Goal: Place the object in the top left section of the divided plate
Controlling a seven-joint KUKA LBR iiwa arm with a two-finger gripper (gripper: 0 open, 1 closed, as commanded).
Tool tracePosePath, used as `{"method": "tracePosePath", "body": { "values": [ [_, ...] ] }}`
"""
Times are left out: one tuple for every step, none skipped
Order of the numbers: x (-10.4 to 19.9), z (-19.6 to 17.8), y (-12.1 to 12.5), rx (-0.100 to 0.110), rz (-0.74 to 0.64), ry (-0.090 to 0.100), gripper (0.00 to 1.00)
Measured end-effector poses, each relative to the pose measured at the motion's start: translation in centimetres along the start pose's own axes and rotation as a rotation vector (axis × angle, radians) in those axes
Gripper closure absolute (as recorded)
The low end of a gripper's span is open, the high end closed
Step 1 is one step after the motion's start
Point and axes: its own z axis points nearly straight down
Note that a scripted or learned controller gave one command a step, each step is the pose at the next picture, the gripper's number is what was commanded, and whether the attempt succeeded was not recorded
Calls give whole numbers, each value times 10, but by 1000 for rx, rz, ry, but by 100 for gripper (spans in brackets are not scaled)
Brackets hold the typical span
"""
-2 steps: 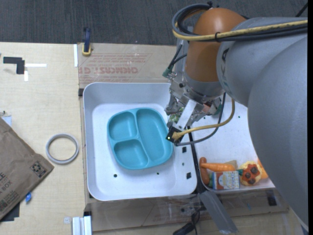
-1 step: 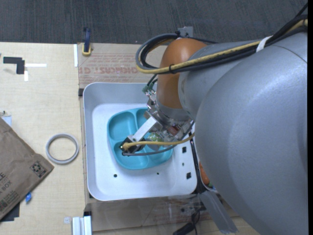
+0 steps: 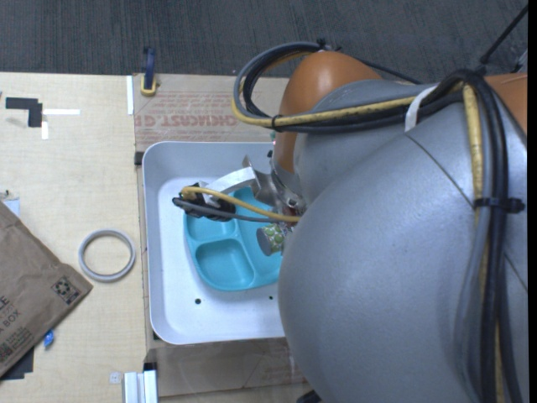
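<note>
1. Object (image 3: 273, 239): small greenish lump at the right edge of the plate (image 3: 220, 267), hard against the arm (image 3: 403, 250); held or merely lying there, cannot tell.
2. Jaws: cannot tell how far open, nor whether closed on anything; hidden under the wrist.
3. Likely step: carrying across to the top left section.
4. Confirm the grip first; quite possibly empty.
5. Travel left and toward the far rim, keeping above the dividers and off the wall of the bin (image 3: 159, 225).
6. Lower well inside the section before letting go, to prevent rolling over a ridge.
</note>
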Motion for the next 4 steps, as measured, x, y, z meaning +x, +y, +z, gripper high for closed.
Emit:
{"method": "tracePosePath", "body": {
  "values": [
    [-51,-56,61,-1,-188,-4,100],
    [29,-111,115,0,-22,-1,100],
    [56,-49,68,0,0,-1,100],
    [-6,-108,132,-1,-5,-3,100]
  ]
}}
